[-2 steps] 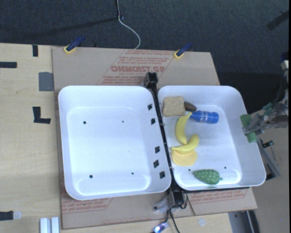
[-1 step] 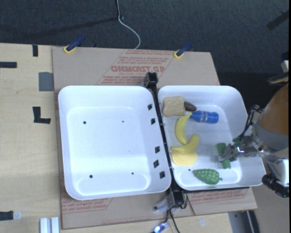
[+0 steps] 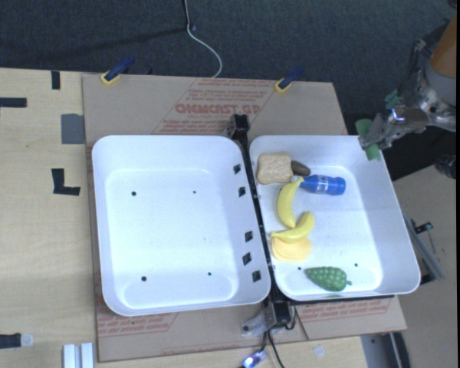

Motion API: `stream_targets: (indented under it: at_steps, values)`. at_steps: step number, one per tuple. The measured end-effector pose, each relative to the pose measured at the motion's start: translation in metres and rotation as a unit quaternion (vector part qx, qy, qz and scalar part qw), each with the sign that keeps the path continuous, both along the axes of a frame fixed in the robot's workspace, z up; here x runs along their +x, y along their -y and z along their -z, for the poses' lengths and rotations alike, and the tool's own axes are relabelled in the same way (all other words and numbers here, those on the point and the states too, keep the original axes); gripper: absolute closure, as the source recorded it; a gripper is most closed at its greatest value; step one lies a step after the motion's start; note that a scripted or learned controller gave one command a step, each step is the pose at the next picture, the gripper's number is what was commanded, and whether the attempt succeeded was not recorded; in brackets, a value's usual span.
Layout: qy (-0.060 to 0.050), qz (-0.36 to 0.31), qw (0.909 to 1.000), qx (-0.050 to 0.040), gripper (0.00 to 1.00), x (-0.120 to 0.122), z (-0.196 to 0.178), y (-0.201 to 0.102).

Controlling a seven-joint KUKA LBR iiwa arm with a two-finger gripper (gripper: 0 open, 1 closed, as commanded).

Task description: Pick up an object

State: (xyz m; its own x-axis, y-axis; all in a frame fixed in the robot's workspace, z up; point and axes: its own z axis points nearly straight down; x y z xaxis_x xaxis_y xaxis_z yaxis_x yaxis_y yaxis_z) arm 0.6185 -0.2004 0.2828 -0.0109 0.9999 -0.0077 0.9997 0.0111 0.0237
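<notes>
The curved yellow plastic banana (image 3: 289,202) in the right white bin (image 3: 391,205) looks light, stiff, slippery; grasp across its middle. Green-tipped gripper (image 3: 372,138): state unclear.

A single fixed camera hangs above the bench (image 3: 31,152), looking down at a slant. Both white bins (image 3: 107,205) lie side by side mid-frame, seen whole from moderate height. The arm (image 3: 437,90) enters at the right edge.
</notes>
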Motion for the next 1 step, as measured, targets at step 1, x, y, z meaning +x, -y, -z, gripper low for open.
stream_targets:
  at_steps: [1]
  values:
    - [-0.016, 0.005, 0.9998, 0.0058, 1.00, -0.1138, 0.0159, -0.0623]
